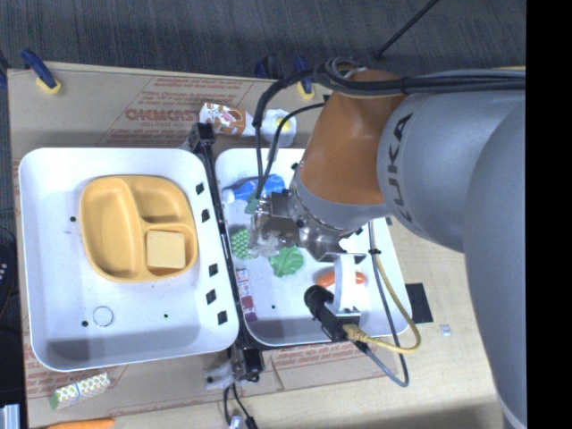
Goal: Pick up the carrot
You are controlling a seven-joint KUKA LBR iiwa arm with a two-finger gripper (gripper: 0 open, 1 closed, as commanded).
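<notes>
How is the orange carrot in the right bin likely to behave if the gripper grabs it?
The carrot looks like a smooth, glossy toy, so probably stiff, light and a bit slippery. Its rounded shape could roll when nudged. It is mostly hidden behind the arm, so this is tentative.

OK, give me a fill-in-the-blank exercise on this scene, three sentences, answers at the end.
1. The yellow divided plate lies in the ____ bin.
2. A tan square block sits in one compartment of the ____.
3. The arm's wrist above the right bin has a band coloured ____.

Missing words: left; plate; orange
</notes>
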